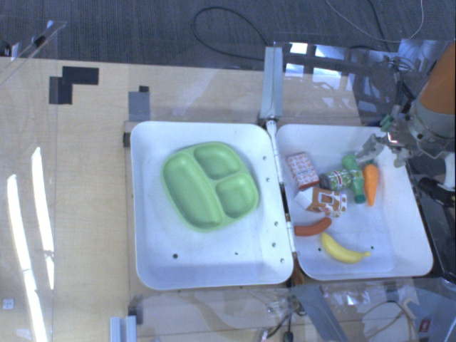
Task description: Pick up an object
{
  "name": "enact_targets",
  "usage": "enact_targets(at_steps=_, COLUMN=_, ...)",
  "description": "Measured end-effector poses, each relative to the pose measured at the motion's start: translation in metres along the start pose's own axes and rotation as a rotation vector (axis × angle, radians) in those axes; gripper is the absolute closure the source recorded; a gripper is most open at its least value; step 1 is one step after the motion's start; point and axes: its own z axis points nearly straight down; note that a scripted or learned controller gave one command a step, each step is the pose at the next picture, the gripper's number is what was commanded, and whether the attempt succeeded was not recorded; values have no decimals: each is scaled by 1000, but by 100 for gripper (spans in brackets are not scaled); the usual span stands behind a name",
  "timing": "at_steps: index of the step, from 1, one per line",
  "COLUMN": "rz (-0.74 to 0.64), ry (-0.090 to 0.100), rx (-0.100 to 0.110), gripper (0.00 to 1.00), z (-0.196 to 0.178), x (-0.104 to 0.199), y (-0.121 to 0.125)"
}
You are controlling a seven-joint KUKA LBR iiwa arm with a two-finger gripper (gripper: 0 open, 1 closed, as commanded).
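Here my fingers [385,145] hang spread and empty over the right bin's far rim [335,127], the carrot [370,180] just below, bare floor beyond it.

I see the green three-compartment plastic tray [210,185] in the left white bin [153,262]; yellow plastic banana [345,250], orange plastic carrot [370,179] in the right white bin [406,241].

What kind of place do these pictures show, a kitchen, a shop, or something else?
Probably a robotics lab, not a kitchen: two white bins sit on a wooden bench, loose cables lie on grey carpet, and toy food like a banana and carrot fills one bin.
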Motion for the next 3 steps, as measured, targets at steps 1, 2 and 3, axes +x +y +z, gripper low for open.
enact_targets(at_steps=1, rz=67, ry=1, rx=-6, gripper=0, z=64, x=2, y=-13)
enact_targets(at_steps=2, rz=62, ry=0, rx=-24, gripper=100, z=46, x=3, y=-7)
enact_targets(at_steps=3, rz=63, ry=0, rx=-23, gripper=0, z=46, x=3, y=-7)
